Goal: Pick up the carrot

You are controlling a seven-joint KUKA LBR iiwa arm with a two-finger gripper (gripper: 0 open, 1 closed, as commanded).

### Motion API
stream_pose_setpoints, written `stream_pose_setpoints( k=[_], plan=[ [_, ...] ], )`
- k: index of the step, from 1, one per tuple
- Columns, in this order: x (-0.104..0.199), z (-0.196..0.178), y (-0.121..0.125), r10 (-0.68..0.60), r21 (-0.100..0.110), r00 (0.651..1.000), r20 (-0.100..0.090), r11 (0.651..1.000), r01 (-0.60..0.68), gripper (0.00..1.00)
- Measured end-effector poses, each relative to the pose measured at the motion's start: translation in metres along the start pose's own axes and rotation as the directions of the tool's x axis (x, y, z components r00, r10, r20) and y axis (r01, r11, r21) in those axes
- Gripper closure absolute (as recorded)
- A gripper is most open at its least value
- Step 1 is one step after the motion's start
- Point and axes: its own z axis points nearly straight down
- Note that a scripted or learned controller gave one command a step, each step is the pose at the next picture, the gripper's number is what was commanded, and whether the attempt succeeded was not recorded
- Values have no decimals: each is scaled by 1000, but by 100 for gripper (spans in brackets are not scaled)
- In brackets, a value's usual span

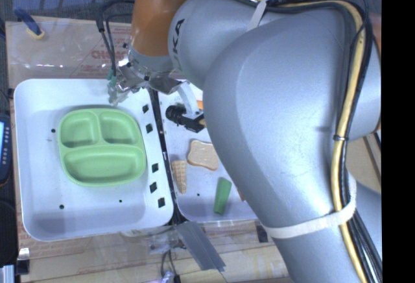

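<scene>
Carrot (200, 104) is visible only as a small orange sliver in the right bin (198, 209), at the edge of the arm (272, 113) that covers the rest of it. The end effector (120, 85) is over the far right corner of the left bin (32, 210), just beside the green divided plate (97, 145); its opening state cannot be determined. A bread slice (203, 155) and a green cylinder (222, 195) lie in the right bin.

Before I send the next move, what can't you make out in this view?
- Carrot: a mere orange sliver shows; the arm hides the rest.
- Hand: too small and blurred to tell open or shut.
- Right bin: the arm covers most of it; visible are toast, a waffle cone and a green piece.
</scene>
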Motion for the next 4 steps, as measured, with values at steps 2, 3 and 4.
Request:
stream_pose_setpoints(
  k=[2,3,4],
  plan=[
    [84,-164,40,-329,-7,944,5,944,329,100],
    [97,-135,36,-394,1,919,0,919,394,100],
    [103,-96,29,-363,4,932,0,932,363,100]
  ],
)
